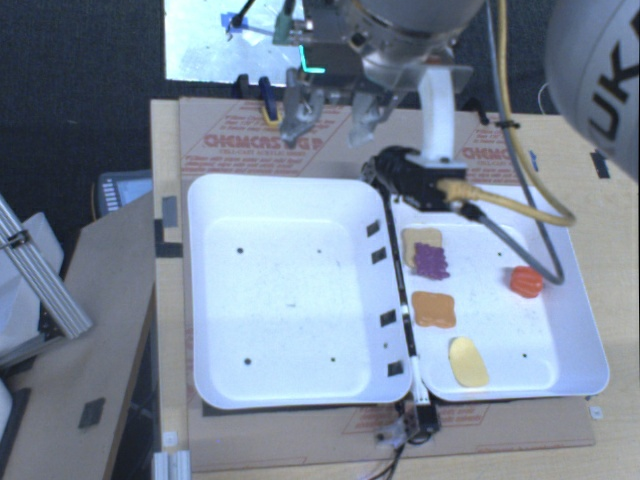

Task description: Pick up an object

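My gripper (328, 120) hangs high above the back edge of the left bin (215, 298), its two grey fingers (298, 118) spread apart with nothing between them. The right bin (575, 353) holds the objects: a purple bunch (431, 259) lying on a tan piece (420, 238), an orange flat piece (434, 309), a pale yellow oval (467, 361) and a small red-orange ball (527, 282). All of them lie well below and to the right of the gripper.
A black fitting (415, 180) with a yellow cable (520, 208) sits at the back of the right bin, and a grey hose curves down toward the ball. A black hinge strip (397, 288) divides the bins. Cardboard (240, 140) lies under both.
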You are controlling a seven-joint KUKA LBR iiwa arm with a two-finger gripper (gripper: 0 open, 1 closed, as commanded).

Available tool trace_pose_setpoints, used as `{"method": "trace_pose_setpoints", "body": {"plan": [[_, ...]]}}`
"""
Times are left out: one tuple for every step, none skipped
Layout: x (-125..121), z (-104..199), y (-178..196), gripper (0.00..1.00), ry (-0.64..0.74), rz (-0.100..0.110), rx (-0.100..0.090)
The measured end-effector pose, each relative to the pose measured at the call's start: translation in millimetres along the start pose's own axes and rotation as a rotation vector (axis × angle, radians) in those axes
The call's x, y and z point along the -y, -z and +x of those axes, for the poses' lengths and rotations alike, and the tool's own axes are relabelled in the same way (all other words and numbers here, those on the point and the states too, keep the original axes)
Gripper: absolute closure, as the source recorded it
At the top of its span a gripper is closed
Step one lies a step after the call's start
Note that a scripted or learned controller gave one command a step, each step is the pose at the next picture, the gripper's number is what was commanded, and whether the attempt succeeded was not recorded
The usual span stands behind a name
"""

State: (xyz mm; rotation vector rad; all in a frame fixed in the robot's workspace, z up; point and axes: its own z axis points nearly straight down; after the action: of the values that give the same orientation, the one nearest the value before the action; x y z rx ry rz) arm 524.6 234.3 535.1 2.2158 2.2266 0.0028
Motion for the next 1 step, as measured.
{"method": "trace_pose_setpoints", "body": {"plan": [[0.0, 0.0, 0.0, 0.00, 0.000, 0.000, 0.000]]}}
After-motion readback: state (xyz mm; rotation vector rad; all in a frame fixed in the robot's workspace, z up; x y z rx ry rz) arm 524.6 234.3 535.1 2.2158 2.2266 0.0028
